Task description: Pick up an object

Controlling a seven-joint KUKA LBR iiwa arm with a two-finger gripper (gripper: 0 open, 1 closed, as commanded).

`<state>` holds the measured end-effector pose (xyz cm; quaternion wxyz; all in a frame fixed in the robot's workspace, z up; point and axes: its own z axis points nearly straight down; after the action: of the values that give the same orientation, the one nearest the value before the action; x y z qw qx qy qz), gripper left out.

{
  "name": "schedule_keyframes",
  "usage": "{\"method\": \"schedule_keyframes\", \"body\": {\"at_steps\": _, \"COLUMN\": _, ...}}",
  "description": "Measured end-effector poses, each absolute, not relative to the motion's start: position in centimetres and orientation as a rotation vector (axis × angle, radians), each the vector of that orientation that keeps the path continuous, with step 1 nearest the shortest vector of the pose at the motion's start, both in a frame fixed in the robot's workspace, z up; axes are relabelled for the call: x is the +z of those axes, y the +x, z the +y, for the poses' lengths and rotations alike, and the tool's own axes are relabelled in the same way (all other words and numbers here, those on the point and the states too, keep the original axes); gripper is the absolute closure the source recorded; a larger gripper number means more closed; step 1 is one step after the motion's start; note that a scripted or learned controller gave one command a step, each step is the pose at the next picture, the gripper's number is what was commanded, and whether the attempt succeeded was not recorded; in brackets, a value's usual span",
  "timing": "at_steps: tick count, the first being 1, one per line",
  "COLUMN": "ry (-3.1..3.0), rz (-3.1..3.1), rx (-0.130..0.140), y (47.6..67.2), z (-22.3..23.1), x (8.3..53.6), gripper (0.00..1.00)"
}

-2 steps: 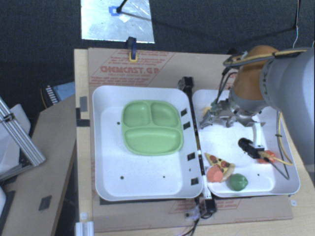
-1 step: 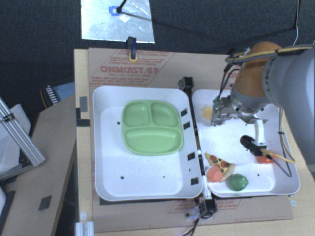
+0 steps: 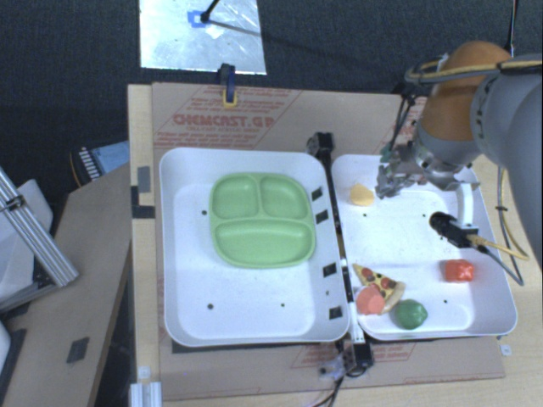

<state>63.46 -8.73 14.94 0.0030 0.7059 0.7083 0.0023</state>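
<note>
Nearest you, green ball (image 3: 411,314) and pizza slice (image 3: 377,287) crowd the right bin (image 3: 484,325) front w/ a red piece (image 3: 458,270) near its right wall. Gripper (image 3: 389,183) hangs by the yellow lump (image 3: 362,195), apparently apart; can't tell its opening. Bin center is bare. Green plate (image 3: 261,220) sits in the left bin (image 3: 182,312).

green divided plate (image 3: 260,220) in left bin (image 3: 182,312) | cardboard sheet (image 3: 222,119) beneath
</note>
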Motion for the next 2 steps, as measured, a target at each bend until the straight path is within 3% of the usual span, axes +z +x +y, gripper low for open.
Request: {"method": "schedule_keyframes", "body": {"at_steps": 2, "ry": 2.212, "rz": 2.221, "rx": 0.008, "y": 62.9, "z": -9.2, "x": 26.5, "gripper": 1.0}}
